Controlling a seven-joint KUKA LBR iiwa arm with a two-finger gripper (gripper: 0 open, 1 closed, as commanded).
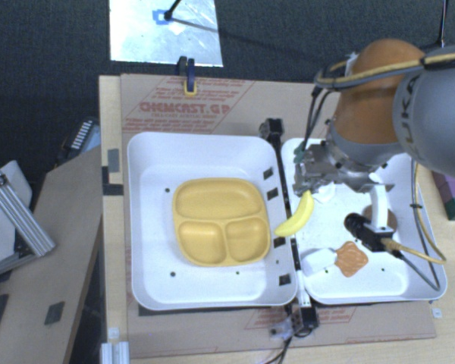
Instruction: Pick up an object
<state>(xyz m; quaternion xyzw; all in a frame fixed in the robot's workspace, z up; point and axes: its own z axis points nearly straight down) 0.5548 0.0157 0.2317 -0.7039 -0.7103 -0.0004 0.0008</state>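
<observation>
Below the tool (pixel 312 182), banana (pixel 296 215) clamped at its upper end, slanting down-left over bin divider (pixel 286 203)

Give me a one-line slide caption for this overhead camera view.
Gripper lifts a banana over the divider between the bins, beside a yellow divided tray in the left bin.

arm (pixel 432 105) cut off at right, right bin (pixel 364 290) partly hidden

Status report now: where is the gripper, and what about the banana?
Gripper above right bin, at banana's top end. Banana hangs tilted over divider. Yellow tray in left bin.
</observation>
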